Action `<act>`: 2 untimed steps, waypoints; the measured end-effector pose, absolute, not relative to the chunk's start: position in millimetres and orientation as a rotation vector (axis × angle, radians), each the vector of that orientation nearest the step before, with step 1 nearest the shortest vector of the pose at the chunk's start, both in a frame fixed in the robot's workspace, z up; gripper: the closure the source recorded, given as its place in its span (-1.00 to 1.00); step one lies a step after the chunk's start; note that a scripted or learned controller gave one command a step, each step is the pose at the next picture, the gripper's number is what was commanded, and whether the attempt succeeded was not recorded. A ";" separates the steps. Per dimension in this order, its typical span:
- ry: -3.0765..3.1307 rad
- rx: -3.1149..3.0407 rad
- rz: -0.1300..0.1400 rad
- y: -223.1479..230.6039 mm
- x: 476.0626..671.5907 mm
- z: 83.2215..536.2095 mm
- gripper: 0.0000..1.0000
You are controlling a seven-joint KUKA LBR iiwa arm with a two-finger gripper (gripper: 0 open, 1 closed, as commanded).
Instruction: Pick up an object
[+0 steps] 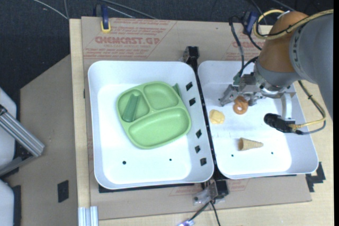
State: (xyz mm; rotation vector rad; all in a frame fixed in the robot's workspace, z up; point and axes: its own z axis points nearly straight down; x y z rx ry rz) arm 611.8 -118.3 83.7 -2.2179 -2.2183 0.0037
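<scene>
My gripper (pixel 241 97) hangs low over the back half of the right bin (pixel 275 164), at the end of the grey arm with its orange band. A small brown ring-shaped piece (pixel 241 106) shows right at the gripper's tip, touching or just beneath it; I cannot make out whether it is gripped. A pale yellow lump (pixel 216 116) lies to the left of it near the bin's left wall. A tan waffle cone (pixel 249 144) lies on its side toward the front of the same bin.
The left bin (pixel 106 161) holds a green divided plate (pixel 159 127) with a darker green piece (pixel 130 107) in its left compartment. A black divider with clips (pixel 197 114) runs between the bins. Cables trail across the dark floor behind the bench.
</scene>
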 end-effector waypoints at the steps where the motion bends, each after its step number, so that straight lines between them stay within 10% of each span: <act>1: -2.220 -2.220 -0.001 -118.2 613.3 96.7 1.00; 2: -2.225 -2.223 -0.005 -116.9 617.8 140.5 1.00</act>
